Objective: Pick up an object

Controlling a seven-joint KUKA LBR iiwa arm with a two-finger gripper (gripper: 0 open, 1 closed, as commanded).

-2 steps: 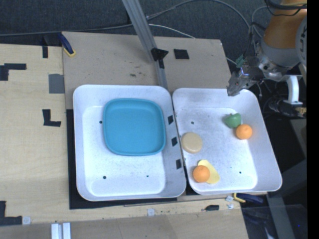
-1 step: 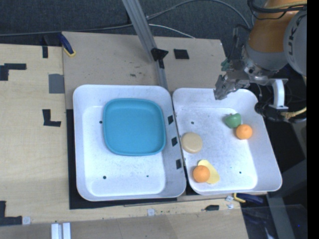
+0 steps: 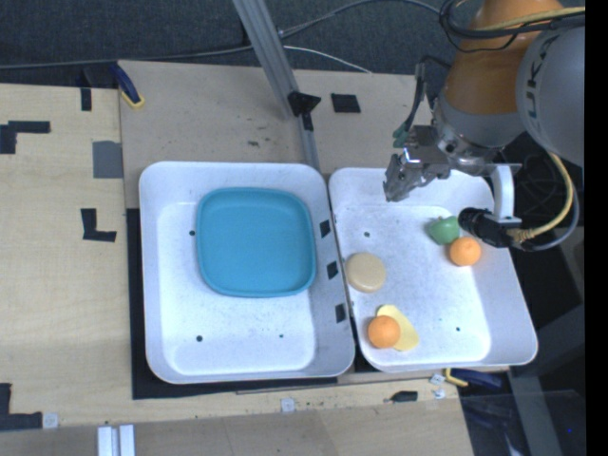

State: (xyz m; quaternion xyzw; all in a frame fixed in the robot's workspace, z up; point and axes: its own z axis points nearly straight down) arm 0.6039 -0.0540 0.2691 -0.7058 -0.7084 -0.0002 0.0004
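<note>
My gripper (image 3: 403,183) hangs over the back part of the right bin (image 3: 494,335), with nothing seen between its fingers. A beige round disc (image 3: 366,273) lies below it near the bin's left wall. An orange ball (image 3: 384,332) rests on a yellow piece (image 3: 406,332) near the front. A green object (image 3: 443,228) and a second orange ball (image 3: 465,252) sit together at the bin's right side.
The left bin (image 3: 171,331) holds a blue square plate (image 3: 255,240). A grey metal post (image 3: 275,55) slants up behind the bins. The divider between the bins carries small black clips (image 3: 332,269).
</note>
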